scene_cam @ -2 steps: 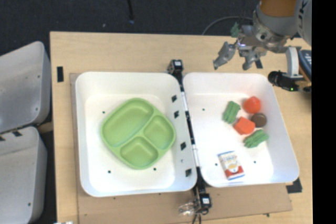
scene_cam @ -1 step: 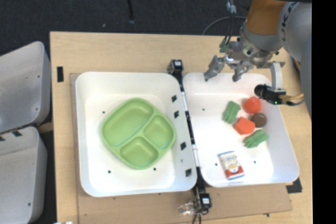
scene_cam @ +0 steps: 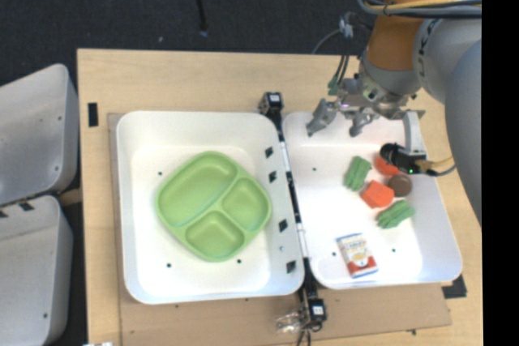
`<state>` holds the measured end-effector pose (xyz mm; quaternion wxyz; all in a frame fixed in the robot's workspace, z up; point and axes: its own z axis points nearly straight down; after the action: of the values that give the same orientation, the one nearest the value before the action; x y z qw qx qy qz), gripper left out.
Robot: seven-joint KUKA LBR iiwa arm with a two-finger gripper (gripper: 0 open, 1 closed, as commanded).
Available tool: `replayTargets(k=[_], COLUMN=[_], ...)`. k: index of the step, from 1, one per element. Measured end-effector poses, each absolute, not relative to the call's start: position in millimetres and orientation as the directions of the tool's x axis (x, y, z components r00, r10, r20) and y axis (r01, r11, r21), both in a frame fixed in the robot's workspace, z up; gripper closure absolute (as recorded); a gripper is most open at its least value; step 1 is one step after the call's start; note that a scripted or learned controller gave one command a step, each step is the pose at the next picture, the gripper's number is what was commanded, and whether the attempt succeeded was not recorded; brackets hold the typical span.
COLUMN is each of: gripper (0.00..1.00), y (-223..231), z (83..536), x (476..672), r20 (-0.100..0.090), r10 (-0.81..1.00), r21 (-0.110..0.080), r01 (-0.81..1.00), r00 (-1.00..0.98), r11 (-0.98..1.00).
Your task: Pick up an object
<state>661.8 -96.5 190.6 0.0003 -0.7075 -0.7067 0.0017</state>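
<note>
Under my hand (scene_cam: 340,119) lies only bare white floor, the far corner of the right bin (scene_cam: 442,255), close to the wall it shares with the left bin (scene_cam: 138,271). My fingers (scene_cam: 319,117) are spread wide with nothing between them. I judge that I am poised above the bin and no pick has begun.

Everything I could take sits on the nearer side of my hand, toward the camera. Closest is a green piece (scene_cam: 357,173), a short way off my fingertips and apart from its neighbours on the side facing me, so I judge it the easiest target. Beyond it, packed close, are a red piece (scene_cam: 383,166), an orange block (scene_cam: 377,194) and a brown disc (scene_cam: 401,185). They touch or nearly touch. A finger coming down among them would probably shove one aside rather than close around it. A second green piece (scene_cam: 395,214) lies just past the orange block. Farthest from my hand, near the bin's front edge, a small carton (scene_cam: 357,255) lies flat and alone. It has free room all round, but it looks low for my fingers to catch.

Across the wall from my hand, the left bin holds a green plate (scene_cam: 213,205) with three compartments. It looks too broad for my span. Both bins rest on the tabletop (scene_cam: 97,77).

My next move, I judge, is to shift toward the green piece, line my fingers across its narrow side and descend.
</note>
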Motion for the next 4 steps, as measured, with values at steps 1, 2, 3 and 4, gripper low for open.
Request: replayTargets(k=[1, 2, 3, 4], gripper=[0.0, 1.0, 1.0, 1.0], y=[-96.4, -97.5, -88.9, -90.0], z=[143.6, 157.3, 209.5, 217.3], x=[652.8, 654.4, 659.0, 659.7], r20=[-0.002, -0.002, -0.001, 0.0], r10=[1.0, 1.0, 1.0, 1.0], r21=[-0.003, 0.003, 0.006, 0.002], r01=[1.0, 1.0, 1.0, 1.0], r00=[0.002, 0.004, -0.003, -0.003], r11=[-0.002, -0.004, 0.003, 0.003])
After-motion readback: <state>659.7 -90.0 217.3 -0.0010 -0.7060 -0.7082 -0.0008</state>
